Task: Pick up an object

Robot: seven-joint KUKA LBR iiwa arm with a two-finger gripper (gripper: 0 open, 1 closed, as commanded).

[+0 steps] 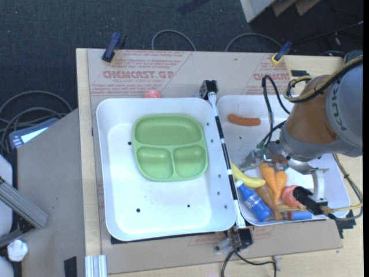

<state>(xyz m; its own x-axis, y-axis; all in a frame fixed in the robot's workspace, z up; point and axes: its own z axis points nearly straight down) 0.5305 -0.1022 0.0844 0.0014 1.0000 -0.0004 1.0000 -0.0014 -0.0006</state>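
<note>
In the camera view, the gripper point(266, 158) hangs low in the right bin point(249, 106), just above the clutter at its near end; whether it is wide or narrow I cannot tell. The carrot point(275, 182) lies just at its 5 o'clock, long axis running 12 to 6. The banana point(248, 178) sits at 7 o'clock, the blue bottle point(254, 203) beyond it. The sausage point(244, 120) lies apart at 11 o'clock, crosswise. The carrot looks nearest.
</note>
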